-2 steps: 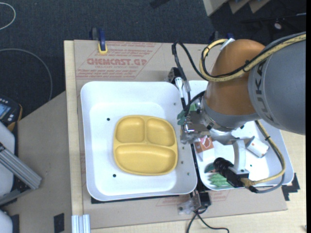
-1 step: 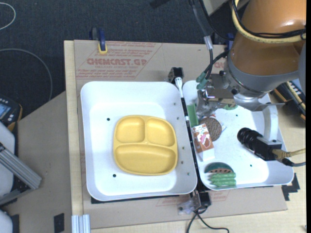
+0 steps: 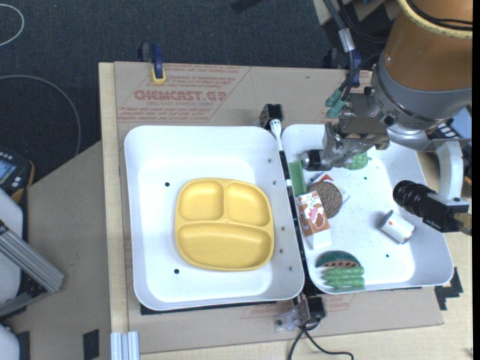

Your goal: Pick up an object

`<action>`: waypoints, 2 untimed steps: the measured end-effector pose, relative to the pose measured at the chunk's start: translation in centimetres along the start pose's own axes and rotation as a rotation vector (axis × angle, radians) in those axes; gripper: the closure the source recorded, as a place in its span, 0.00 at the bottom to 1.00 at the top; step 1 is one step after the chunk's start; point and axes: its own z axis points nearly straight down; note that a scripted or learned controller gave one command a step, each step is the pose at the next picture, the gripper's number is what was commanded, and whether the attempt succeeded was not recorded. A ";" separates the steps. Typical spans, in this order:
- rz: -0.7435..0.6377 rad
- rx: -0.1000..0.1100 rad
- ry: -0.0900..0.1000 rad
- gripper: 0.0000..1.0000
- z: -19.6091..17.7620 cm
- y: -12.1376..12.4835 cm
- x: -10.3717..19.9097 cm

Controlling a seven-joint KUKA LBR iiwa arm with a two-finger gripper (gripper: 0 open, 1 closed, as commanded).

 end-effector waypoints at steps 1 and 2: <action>-0.002 0.003 -0.002 1.00 -0.8 0.0 0.1; 0.001 0.017 -0.002 1.00 6.9 -0.2 1.2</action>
